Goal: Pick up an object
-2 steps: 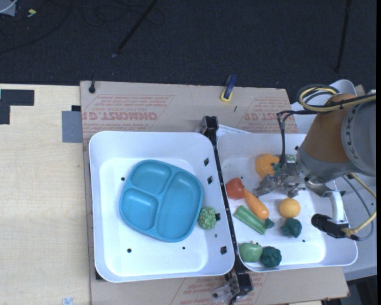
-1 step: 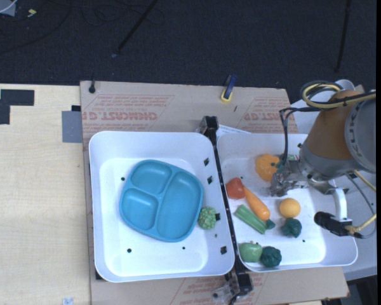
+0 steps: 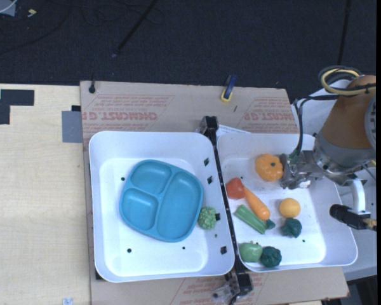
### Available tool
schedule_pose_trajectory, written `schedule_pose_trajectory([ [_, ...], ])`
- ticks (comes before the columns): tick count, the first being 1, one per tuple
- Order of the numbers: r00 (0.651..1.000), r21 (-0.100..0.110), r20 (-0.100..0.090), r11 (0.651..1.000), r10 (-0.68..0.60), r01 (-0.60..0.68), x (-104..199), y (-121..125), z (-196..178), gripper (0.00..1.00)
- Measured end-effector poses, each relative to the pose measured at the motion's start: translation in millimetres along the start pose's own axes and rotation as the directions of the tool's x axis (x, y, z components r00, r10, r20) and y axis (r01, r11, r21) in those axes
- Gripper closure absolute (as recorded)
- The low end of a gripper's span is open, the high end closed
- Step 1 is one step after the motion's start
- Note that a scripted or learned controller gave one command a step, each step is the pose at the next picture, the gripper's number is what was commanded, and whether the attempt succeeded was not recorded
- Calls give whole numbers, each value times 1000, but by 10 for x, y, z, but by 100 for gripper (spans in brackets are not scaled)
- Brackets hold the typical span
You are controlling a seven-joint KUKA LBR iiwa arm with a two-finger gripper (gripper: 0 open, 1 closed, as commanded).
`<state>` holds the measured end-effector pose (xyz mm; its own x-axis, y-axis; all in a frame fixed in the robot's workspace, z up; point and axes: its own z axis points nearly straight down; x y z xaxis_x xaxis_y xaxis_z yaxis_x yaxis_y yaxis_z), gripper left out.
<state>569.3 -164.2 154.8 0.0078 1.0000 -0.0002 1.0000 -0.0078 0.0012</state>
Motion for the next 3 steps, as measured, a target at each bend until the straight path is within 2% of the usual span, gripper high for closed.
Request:
schedule_pose_trajectory([
  [1,1000,-1,0,1000,-9,9,84,-8,-577,100],
  [2,1000,1,-1,1000,-9,9,76,-5,-737,100],
  [3,1000,4,-3,1000,-12,12,523,50,-727,100],
])
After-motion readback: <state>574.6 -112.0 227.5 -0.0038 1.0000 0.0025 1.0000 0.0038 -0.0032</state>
